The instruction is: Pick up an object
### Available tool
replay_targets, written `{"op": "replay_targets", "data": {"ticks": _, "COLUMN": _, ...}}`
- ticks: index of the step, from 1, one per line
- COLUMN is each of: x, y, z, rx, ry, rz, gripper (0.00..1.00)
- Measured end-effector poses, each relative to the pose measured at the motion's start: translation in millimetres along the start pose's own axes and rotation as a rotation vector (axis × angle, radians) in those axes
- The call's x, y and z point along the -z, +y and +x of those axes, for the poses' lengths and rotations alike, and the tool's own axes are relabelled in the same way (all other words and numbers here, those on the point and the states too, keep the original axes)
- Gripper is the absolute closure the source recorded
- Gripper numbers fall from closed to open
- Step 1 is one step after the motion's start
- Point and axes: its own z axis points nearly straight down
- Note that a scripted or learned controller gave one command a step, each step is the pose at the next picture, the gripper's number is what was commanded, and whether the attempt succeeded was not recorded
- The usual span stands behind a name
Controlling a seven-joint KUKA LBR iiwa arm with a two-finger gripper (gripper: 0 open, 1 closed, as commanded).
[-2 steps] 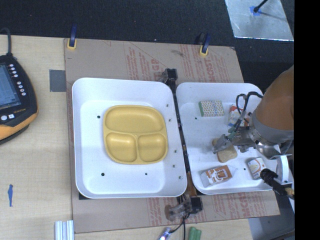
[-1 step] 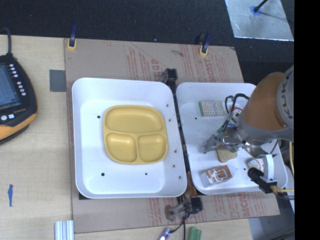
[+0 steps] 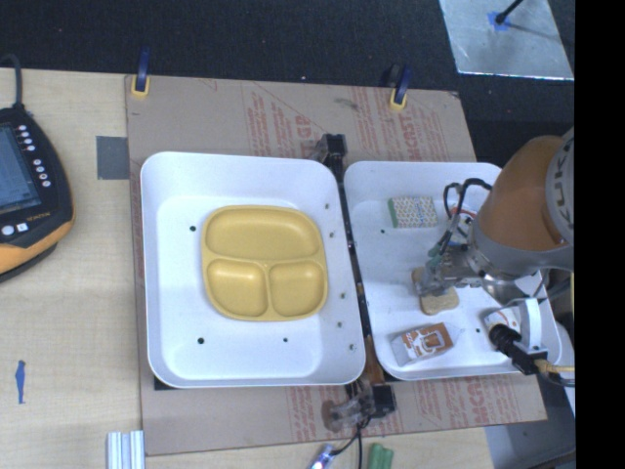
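My gripper (image 3: 433, 279) reaches into the right bin (image 3: 376, 262) from the right and sits low over a small tan block (image 3: 439, 301) near the bin's middle. Its tips touch or hover just above that block's top edge. A brown and white packet (image 3: 423, 342) lies at the front of the same bin. A pale speckled sponge-like pad (image 3: 412, 211) rests at the back. In the left bin (image 3: 171, 262) sits a yellow divided plate (image 3: 265, 261).
The grey arm with its orange band (image 3: 522, 203) covers the right bin's right side. Cables and a white fitting (image 3: 522, 330) hang by its front right corner. A teach pendant (image 3: 24, 193) lies at the far left. Clamps (image 3: 398, 86) hold the cardboard's back edge.
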Motion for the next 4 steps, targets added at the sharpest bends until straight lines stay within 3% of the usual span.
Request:
{"op": "replay_targets", "data": {"ticks": 1, "x": 0.1, "y": -20.6, "z": -38.2, "rx": -0.008, "ry": 0.006, "rz": 0.002, "gripper": 1.0}}
{"op": "replay_targets", "data": {"ticks": 2, "x": 65.1, "y": -39.9, "z": -20.4, "rx": -0.007, "ry": 0.006, "rz": 0.0, "gripper": 1.0}}
{"op": "replay_targets", "data": {"ticks": 3, "x": 82.7, "y": -38.9, "z": 30.0, "rx": -0.003, "ry": 0.004, "rz": -0.002, "gripper": 1.0}}
{"op": "replay_targets", "data": {"ticks": 4, "x": 82.7, "y": -39.0, "z": 29.7, "rx": -0.004, "ry": 0.004, "rz": -0.002, "gripper": 0.0}}
